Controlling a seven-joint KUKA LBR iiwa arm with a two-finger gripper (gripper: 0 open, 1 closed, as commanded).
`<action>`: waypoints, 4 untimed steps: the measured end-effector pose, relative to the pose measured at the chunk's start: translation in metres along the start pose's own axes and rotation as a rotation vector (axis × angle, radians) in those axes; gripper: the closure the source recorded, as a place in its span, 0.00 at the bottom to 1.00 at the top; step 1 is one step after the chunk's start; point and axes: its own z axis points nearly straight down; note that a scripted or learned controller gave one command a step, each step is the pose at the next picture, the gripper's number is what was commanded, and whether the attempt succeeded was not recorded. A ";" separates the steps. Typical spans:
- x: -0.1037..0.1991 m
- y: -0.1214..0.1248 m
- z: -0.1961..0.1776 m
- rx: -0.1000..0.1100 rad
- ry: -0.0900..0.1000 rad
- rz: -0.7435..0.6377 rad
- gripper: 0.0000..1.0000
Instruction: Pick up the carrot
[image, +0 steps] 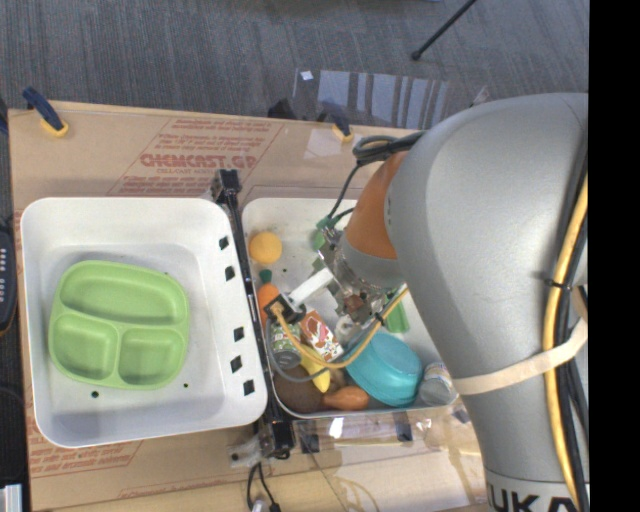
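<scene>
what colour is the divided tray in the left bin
Light green tray, seen in the camera view.

Lying in the right bin (300, 215), hard against its left wall: the carrot (268, 296), a short orange piece, its rounded upper end showing plainly. Sitting just below the yellow ball (265, 248) in the same bin, apart from it. Disappearing at its lower end under a heap of small things, so showing only in part. Pointing roughly along the wall, tilt impossible to tell.
</scene>
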 end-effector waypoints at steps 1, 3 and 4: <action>0.073 0.027 -0.002 0.000 0.007 0.072 0.00; 0.014 0.043 -0.120 -0.009 0.014 0.040 0.00; 0.015 0.032 0.000 0.001 0.006 0.058 0.00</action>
